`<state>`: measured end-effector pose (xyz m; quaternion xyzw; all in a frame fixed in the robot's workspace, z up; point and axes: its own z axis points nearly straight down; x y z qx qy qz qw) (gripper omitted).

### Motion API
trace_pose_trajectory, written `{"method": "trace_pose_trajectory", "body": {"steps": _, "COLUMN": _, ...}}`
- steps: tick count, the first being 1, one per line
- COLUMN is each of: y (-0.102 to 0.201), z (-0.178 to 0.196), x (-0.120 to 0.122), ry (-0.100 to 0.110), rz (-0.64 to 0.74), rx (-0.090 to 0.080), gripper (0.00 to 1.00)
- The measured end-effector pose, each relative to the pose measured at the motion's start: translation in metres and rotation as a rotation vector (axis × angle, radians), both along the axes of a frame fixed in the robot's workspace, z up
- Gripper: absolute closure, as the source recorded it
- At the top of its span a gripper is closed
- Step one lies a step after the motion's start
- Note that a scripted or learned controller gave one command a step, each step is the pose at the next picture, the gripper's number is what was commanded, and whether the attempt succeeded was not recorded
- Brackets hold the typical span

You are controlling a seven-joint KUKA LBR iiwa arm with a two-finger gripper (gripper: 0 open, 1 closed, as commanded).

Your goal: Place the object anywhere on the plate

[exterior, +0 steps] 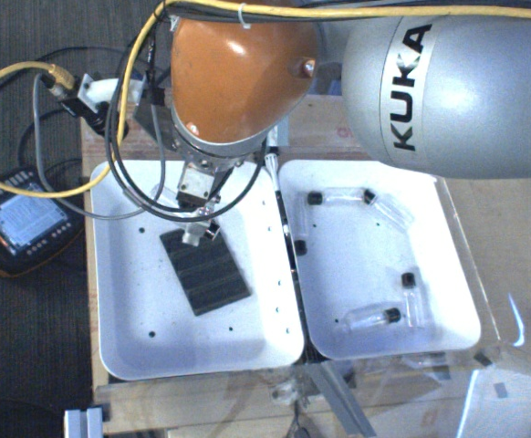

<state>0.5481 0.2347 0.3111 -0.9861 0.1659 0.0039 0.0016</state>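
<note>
A dark ribbed rectangular plate (205, 273) lies tilted in the middle of the left white bin (129, 336). My gripper (198, 230) hangs from the orange wrist band and sits just over the plate's far corner. At its tip is a small pale bit (191, 237), close above or touching the plate's far edge. The arm's bulk hides the gripper's upper part. I cannot make out whether the pale bit is held.
The right bin (448, 327) holds clear plastic pieces with black caps along its far edge (340, 196) and near its front right (380, 316). Yellow and black cables loop over the left bin's far side (129, 185). A handheld control pendant (17, 221) lies left of the bench.
</note>
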Motion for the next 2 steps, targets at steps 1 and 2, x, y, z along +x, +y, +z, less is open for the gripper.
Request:
{"method": "trace_pose_trajectory", "body": {"steps": 1, "y": 0.000, "z": -0.062, "x": 0.086, "ry": -0.002, "rz": 0.130, "rx": 0.003, "gripper": 1.00}}
{"method": "trace_pose_trajectory", "body": {"steps": 2, "y": 0.000, "z": -0.012, "x": 0.030, "ry": -0.002, "rz": 0.132, "rx": 0.000, "gripper": 1.00}}
